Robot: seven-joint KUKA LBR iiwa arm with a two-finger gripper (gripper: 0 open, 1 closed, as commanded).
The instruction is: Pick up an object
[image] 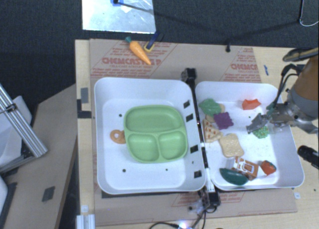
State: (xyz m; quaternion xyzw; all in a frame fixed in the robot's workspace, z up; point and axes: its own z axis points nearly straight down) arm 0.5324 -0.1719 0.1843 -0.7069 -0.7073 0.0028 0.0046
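Observation:
My gripper (258, 123) reaches in from the right and hangs low over the right part of the right bin (286, 173). A small dark green piece (261, 133) sits directly under its tip, touching or nearly touching it. Several toy foods lie in this bin: a green leafy piece (210, 106), a purple piece (224, 120), an orange-red piece (251, 104), a waffle-like slice (212, 134), a pale bread slice (231, 146), a dark green pod (233, 176), a small printed box (246, 167) and a red-orange piece (267, 167).
The left bin (107, 103) holds a green divided plate (155, 133) and a small orange ring (118, 136). A toy carrot (139, 52) lies on the cardboard behind the bins. A shiny foil sheet (118, 4) lies further back.

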